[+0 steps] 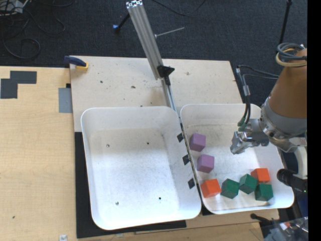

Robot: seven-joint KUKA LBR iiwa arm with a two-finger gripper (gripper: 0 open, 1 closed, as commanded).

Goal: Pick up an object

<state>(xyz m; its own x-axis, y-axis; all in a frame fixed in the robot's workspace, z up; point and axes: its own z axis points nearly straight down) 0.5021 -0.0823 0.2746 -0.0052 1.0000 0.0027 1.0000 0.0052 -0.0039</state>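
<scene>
The right bin [220, 115] holds two purple cubes [197, 141] [205, 162], two orange cubes [210, 187] [260, 174] and three green cubes [230, 188] [248, 183] [264, 191] along its near side. My gripper [239, 145] hangs over the right half of this bin, above bare floor, to the right of the purple cubes and up from the green ones. Nothing shows between its fingers.
The left bin [100, 120] sits beside the right one, with a dividing edge and black clips [185, 158] between them. A slanted metal rail [148, 41] rises behind the bins. A blue and yellow clamp [76, 62] lies at the bench's far left corner.
</scene>
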